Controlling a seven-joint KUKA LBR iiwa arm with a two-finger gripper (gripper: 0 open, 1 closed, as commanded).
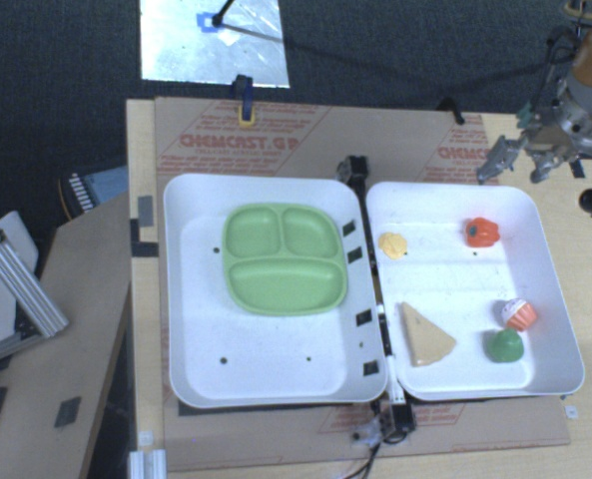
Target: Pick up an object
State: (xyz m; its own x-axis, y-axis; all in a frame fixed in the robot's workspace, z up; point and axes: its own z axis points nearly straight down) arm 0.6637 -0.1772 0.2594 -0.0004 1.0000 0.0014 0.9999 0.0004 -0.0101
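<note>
The left bin (191, 367) holds a green divided plate (284, 259). The right bin (550, 297) holds a yellow round piece (392, 244), an orange toy (481, 232), a tan wedge (425, 335), a small orange-and-white piece (518, 313) and a green ball (505, 346). The gripper (521, 161) hangs above the bench just beyond the right bin's far corner, its fingers (496, 158) apart with nothing between them.
</note>
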